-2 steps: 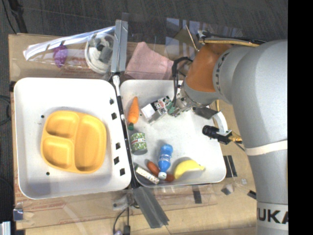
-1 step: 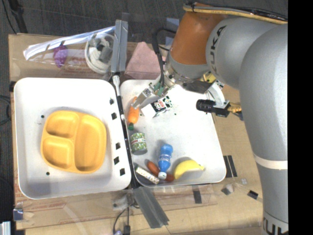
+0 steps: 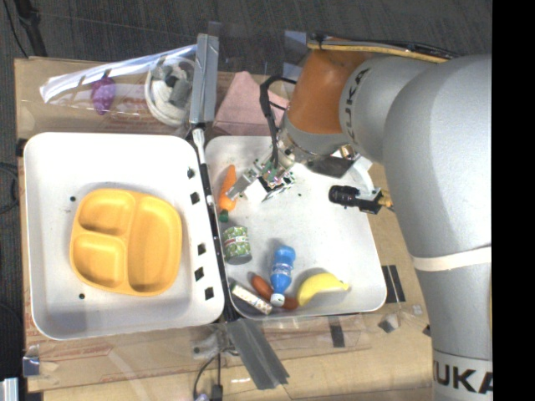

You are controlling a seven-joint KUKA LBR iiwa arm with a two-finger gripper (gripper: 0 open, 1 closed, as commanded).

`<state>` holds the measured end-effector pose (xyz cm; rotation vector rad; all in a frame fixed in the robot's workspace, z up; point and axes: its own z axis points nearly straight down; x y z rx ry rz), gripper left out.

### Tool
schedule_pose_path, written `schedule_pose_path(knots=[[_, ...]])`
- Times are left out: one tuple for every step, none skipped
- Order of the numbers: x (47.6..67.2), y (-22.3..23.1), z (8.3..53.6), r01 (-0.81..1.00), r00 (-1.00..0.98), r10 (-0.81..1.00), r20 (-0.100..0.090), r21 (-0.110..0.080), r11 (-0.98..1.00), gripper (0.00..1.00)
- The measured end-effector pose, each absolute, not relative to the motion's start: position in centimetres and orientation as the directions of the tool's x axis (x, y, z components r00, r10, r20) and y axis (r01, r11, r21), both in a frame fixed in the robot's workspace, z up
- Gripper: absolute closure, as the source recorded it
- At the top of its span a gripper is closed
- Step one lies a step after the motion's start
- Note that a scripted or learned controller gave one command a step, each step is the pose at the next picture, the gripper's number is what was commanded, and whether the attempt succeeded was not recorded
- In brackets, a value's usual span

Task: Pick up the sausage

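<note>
Yellow plastic shows first on the left: a divided tray (image 3: 127,241) lies in the left bin (image 3: 50,307), well apart from the work. In the right bin (image 3: 368,249), going rightward, a carrot (image 3: 227,187) leans by the dividing wall, a small green can (image 3: 236,244) stands below it, and near the front rim the sausage (image 3: 264,287), a short reddish-brown piece, lies touching a blue bottle (image 3: 282,271), with a banana (image 3: 322,287) just beside. The claw (image 3: 269,179) hangs over the back of that bin, near the carrot and well apart from the sausage, so the step in hand looks like the approach, with no grasp made. The next move would call for travelling toward the front rim and coming down narrowly, since bottle and banana crowd the target. The bottle hides part of the sausage, and whether the claw is spread or pressed together cannot be told, its tip being small and cluttered.
</note>
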<state>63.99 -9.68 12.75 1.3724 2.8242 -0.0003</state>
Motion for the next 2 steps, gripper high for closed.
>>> schedule_pose_path(knots=[[62.6,-10.1,11.1,0.843,-0.536,0.844,-0.025,0.034,0.536,0.0],[59.2,-10.0,10.9,0.87,-0.491,0.871,-0.026,0.033,0.492,0.0]])
